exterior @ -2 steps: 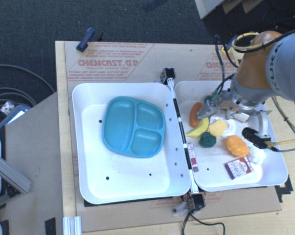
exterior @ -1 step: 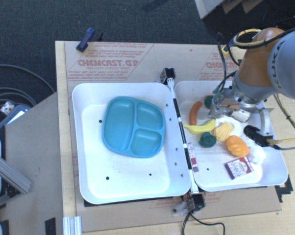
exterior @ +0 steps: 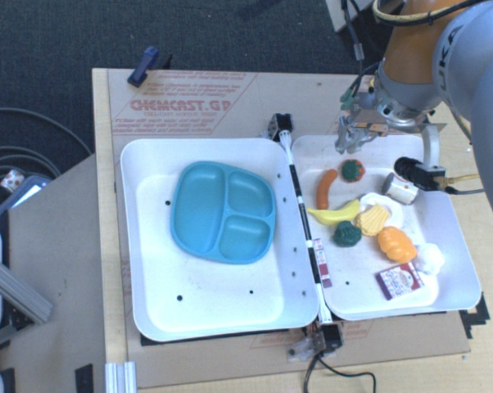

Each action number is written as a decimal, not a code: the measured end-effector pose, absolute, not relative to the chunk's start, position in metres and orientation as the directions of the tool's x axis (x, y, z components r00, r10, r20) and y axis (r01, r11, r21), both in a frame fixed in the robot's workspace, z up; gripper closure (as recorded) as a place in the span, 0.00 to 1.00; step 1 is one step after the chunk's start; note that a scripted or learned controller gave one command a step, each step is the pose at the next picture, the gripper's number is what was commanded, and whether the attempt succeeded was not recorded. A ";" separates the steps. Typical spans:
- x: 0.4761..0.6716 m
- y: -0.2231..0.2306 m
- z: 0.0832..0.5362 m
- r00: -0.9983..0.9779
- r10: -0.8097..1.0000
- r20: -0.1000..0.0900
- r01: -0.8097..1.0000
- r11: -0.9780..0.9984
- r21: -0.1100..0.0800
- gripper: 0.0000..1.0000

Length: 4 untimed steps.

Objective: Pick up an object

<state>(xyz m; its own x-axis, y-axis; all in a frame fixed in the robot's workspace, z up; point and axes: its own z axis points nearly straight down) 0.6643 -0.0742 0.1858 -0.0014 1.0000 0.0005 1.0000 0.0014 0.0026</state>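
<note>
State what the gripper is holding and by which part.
Nothing is held. The two-finger gripper hangs above the far end of the right shallow white bin, with no object between its fingers; the small red-and-green toy strawberry lies just beyond it.

From my feed the left bin [exterior: 140, 244] has just a blue divided plate [exterior: 223, 212] sitting in it. Both bins rest on a brown board [exterior: 189, 105] with red lettering, a blue clip [exterior: 142, 65] at its far-left corner. Grey cables [exterior: 33, 150] loop on the dark floor [exterior: 107, 15] off left.
</note>
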 end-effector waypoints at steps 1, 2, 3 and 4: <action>0.664 -0.075 0.185 -0.002 1.000 -0.001 1.000 0.002 0.000 0.00; 0.666 -0.095 0.098 0.000 1.000 -0.001 1.000 0.000 0.001 0.00; 0.666 -0.092 0.085 0.000 1.000 0.000 1.000 0.000 -0.003 0.00; 0.666 -0.093 0.085 0.000 1.000 0.000 1.000 0.000 -0.002 0.00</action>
<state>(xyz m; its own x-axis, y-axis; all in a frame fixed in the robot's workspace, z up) 0.6663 -0.0933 0.0849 -0.0003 1.0000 -0.0002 1.0000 0.0003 -0.0020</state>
